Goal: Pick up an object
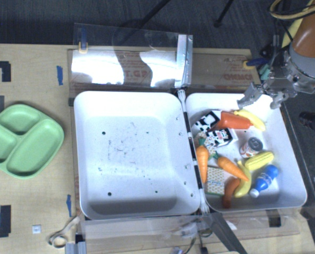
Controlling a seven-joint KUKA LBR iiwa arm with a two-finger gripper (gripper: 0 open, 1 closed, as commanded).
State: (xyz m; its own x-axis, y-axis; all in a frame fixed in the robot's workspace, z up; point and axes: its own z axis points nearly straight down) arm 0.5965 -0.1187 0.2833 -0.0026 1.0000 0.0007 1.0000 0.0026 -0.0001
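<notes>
Your end effector (262,95) hovers wide open, holding nothing, over the right bin's (290,142) upper edge. The red pepper (234,121) just below looks light, rigid and slick; grip across its narrow middle.

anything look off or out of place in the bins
Nothing looks spilled or broken. The one lopsided thing: every object, such as the carrots, corn and blue bottle, is heaped in the right bin, overlapping each other. The end effector hovers at that bin's far edge.
</notes>
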